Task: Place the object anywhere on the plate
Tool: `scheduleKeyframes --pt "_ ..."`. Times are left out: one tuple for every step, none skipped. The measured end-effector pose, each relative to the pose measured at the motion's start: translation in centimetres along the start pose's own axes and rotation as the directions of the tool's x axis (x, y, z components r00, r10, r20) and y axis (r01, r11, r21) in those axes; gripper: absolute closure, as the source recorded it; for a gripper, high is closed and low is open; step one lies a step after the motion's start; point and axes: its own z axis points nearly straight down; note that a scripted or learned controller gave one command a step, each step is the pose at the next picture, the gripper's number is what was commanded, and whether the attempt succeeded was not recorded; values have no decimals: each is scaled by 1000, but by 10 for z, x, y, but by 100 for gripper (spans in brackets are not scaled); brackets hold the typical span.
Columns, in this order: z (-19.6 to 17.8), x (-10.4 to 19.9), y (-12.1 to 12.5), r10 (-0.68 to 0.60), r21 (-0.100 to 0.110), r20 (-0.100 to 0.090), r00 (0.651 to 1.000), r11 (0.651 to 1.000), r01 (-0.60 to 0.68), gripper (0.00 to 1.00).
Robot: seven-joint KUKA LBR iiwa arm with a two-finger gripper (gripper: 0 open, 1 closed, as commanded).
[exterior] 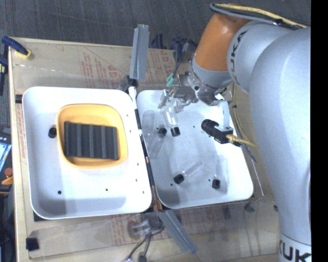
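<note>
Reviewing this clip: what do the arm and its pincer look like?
The arm is bulky, rounded and light grey, with an orange band above the wrist and black "KUK" lettering low on its body. The pincer has slim, pale fingers ending in small black tips.

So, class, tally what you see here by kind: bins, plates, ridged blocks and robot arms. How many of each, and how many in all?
White bins: 2 (left bin, right bin)
Yellow plate: 1
Dark ridged block on the plate: 1
Robot arm: 1
Total: 5
</note>
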Motion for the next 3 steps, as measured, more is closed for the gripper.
scheduleKeyframes --pt "9 47 -28 -313 4 -1 950 950 313 100" --pt "9 108 -36 -556 3 -1 831 831 556 100" --pt "9 108 -36 -556 3 -1 831 831 556 0"
